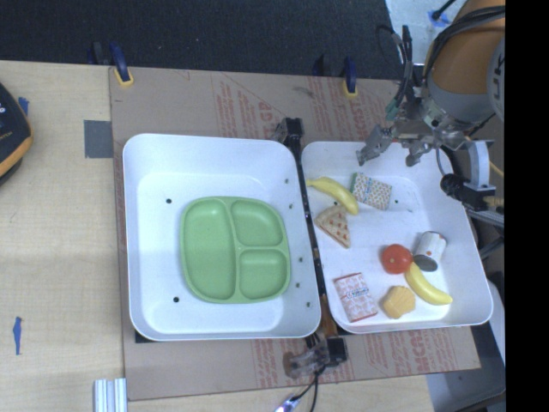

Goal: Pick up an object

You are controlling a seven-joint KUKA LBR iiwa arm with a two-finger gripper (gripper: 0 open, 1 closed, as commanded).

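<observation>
My gripper (395, 151) hangs open over the far edge of the right bin (480, 303), with nothing between its fingers. Just below it in that bin lie a speckled cracker packet (371, 190), a yellow banana (334, 193) and a sandwich wedge (334, 227). Further toward the near side sit a red tomato (395, 258), a grey-white can (428, 250), a second banana (426, 284), a yellow chunk (398, 301) and a red-and-white packet (353, 296).
The left bin (141, 230) holds a green divided plate (234, 249). A black clip (292, 130) sits at the bins' far junction, and cables hang at the near edge (310, 359). A yellow-black device (10, 131) lies at the bench's left edge.
</observation>
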